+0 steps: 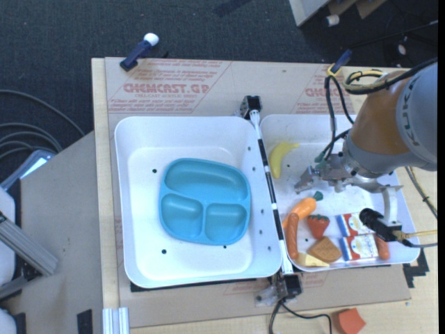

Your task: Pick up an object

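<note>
**Claw low in the right bin**

My claw (311, 180) hangs in the right bin (306, 127); I cannot tell its state. Just beside it lie a carrot (303, 207) and banana (279, 156). The blue tray (204, 202) fills the left bin (132, 186). The board (167, 89) reads "CHEMCAST GP".

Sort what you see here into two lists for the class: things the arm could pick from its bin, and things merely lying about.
Pickable, in the right bin with the claw:
banana
carrot
sausage
strawberry
bread slice
cheese wedge
small cartons

Lying about:
blue divided plate in the left bin
blue-handled tool on the bench
orange block
</note>
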Robot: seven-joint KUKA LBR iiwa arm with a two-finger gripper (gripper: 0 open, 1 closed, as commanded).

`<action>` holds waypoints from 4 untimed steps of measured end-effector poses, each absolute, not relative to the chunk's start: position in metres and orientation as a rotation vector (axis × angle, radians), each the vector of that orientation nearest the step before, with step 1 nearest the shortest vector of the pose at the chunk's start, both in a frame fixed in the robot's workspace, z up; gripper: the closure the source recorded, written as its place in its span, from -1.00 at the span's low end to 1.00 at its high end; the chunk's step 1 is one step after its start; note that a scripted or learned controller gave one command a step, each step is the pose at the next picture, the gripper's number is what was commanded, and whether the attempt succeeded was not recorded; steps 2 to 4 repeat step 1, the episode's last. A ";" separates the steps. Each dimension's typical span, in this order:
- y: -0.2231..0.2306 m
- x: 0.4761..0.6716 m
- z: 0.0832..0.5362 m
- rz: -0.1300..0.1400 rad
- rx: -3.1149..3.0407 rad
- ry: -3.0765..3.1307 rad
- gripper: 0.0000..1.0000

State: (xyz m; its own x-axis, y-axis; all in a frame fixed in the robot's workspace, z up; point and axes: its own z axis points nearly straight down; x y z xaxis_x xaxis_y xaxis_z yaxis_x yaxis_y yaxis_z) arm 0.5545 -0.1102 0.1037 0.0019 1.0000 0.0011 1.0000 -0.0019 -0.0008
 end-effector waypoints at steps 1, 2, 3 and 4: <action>-0.095 0.526 0.084 0.002 -2.220 -2.219 -1.00; -0.095 0.526 0.084 0.002 -2.220 -2.219 -1.00; -0.095 0.526 0.084 0.002 -2.220 -2.219 -1.00; -0.095 0.526 0.084 0.002 -2.220 -2.219 -1.00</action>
